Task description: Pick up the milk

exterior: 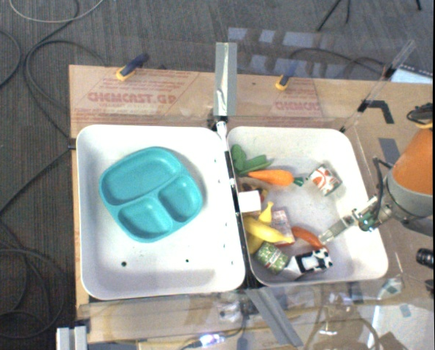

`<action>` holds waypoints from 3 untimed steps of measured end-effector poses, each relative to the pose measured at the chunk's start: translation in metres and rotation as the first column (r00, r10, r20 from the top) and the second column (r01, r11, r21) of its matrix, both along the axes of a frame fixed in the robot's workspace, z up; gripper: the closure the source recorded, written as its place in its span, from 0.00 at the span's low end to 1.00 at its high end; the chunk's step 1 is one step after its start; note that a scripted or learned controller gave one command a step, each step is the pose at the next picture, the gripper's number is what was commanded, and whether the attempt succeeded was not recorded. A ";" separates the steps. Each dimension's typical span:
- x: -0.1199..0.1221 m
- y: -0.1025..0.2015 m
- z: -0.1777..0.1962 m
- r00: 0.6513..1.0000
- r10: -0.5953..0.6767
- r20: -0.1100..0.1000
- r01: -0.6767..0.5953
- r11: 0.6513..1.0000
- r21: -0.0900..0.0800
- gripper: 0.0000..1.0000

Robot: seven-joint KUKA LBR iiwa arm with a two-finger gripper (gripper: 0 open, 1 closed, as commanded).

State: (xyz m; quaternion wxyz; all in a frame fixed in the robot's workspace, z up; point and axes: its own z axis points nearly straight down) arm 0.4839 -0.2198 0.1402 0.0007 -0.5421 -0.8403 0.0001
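The milk [314, 261], a small carton with black and white cow patches, lies on its side near the front edge of the right bin [352, 155]. My gripper [333, 230] hangs low over the bin's right part, just above and to the right of the milk, with its tip close to a red pepper [306, 235]. Nothing shows between the gripper and the milk. The arm's orange band [416, 168] is at the right edge of the view.
The right bin also holds a carrot [272, 176], a green vegetable [239, 157], a white block [249, 200], a banana [258, 229], a green can [272, 257] and a red-and-white carton [324, 180]. A teal divided plate [153, 192] lies in the left bin [101, 268].
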 end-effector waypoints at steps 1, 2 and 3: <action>-0.001 0.038 -0.025 0.969 -0.246 -0.003 0.246 0.969 0.001 0.00; 0.000 0.052 0.029 0.981 -0.192 -0.002 0.192 0.981 0.000 0.00; 0.038 0.023 -0.028 0.922 -0.388 -0.002 0.388 0.922 -0.002 0.00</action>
